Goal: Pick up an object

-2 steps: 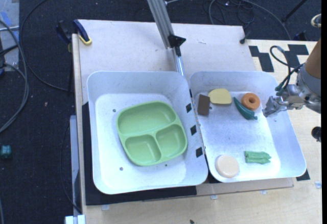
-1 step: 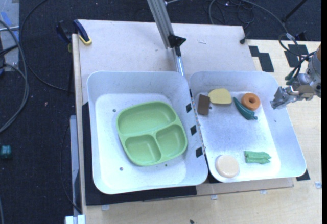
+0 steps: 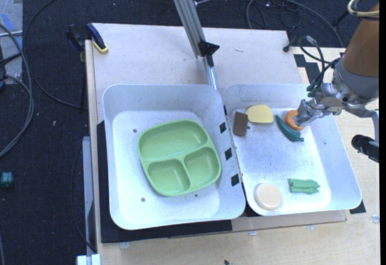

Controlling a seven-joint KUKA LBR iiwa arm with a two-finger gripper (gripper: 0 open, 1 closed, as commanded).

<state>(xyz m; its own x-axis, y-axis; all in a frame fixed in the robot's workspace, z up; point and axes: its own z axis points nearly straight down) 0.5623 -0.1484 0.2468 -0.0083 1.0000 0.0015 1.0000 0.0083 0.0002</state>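
Gripper hung low at the right bin's far right edge, directly over the orange-and-teal toy. Finger state: cannot tell. Toy's long axis ran diagonally, far-left to near-right. Yellow piece lay just left.

Bright, even overhead light with a cool blue cast.
The two white bins nearly wash out, with soft, short shadows under the green tray. The dark floor falls murky; detail everywhere is soft and slightly grainy.
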